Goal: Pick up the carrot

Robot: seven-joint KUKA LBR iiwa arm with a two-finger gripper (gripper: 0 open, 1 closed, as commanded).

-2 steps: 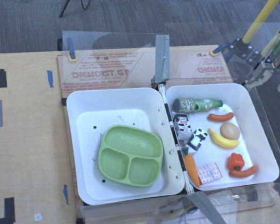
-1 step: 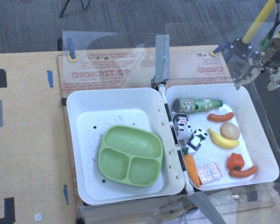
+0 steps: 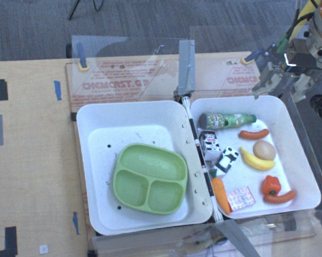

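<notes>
The carrot (image 3: 220,195) is orange and lies lengthwise against the left wall of the right bin (image 3: 299,144), near its front corner. A pink packet (image 3: 241,198) lies right beside it. My gripper (image 3: 273,83) hangs at the far right corner of the right bin, over its back rim and well away from the carrot. Nothing shows in its grasp.
The right bin also holds a green bottle (image 3: 226,119), two red sausages (image 3: 254,133) (image 3: 280,198), a beige egg-like ball (image 3: 264,150), a banana (image 3: 255,161), a red pepper (image 3: 271,185) and two black-and-white toys (image 3: 227,160). A green divided plate (image 3: 149,178) lies in the left bin (image 3: 92,156).
</notes>
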